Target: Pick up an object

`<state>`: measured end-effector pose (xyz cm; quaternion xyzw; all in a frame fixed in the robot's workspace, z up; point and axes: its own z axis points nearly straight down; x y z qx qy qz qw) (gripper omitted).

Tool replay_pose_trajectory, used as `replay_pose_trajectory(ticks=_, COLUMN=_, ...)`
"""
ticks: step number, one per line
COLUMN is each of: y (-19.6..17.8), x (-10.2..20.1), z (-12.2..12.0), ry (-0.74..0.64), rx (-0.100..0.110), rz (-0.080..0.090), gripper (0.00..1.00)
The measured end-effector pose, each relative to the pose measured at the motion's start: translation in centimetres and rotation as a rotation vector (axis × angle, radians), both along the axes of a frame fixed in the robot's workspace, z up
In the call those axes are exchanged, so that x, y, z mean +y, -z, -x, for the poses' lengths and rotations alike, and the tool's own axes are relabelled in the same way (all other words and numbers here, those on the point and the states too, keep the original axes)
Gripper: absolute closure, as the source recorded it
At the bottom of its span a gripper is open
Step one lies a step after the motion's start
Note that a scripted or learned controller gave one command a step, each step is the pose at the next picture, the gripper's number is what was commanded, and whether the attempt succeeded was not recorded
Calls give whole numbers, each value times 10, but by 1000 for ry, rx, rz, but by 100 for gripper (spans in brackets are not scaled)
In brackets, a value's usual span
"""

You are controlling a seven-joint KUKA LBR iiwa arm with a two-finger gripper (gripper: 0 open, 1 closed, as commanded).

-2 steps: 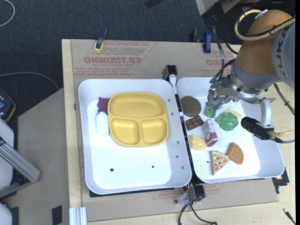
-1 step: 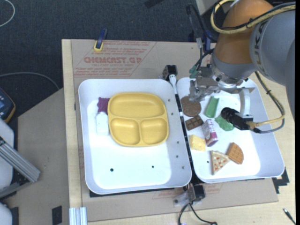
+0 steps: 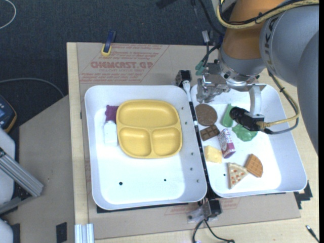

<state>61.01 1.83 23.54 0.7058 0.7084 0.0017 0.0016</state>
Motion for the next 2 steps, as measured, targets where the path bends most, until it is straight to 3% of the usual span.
replay_pose_trajectory(ticks=1, y=11, x=3, z=12, ry=4, rx=9, rz=0, gripper=100)
replay_pose_trajectory(ticks=2, y=21, x=2, z=0, ry=2, rx=4, rz=2, gripper=100)
